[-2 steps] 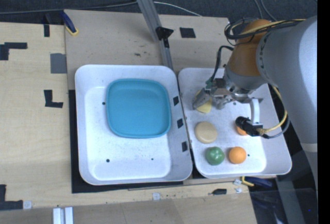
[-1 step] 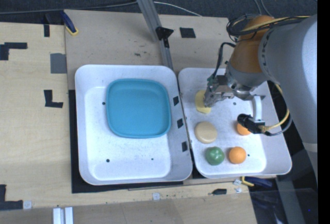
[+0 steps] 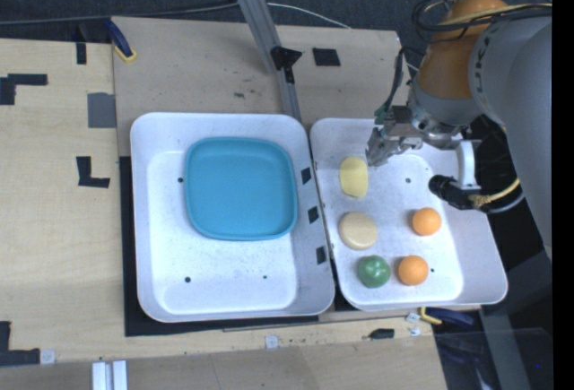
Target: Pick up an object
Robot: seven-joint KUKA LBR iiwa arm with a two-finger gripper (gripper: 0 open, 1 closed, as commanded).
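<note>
Yellow lemon (image 3: 354, 177), long axis upright.

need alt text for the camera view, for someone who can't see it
A grey robot arm reaches in from the right, its gripper hovering just beside a yellow item in the right bin. That bin also holds a cream item, a green ball and two orange balls. The left bin holds a blue plate.

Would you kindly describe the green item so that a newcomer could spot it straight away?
Look in the right-hand bin, the one without the blue plate. Along its near edge sit two small round things side by side: the green ball is the left one. It is the one green piece there; its neighbours are orange or pale yellow.
</note>
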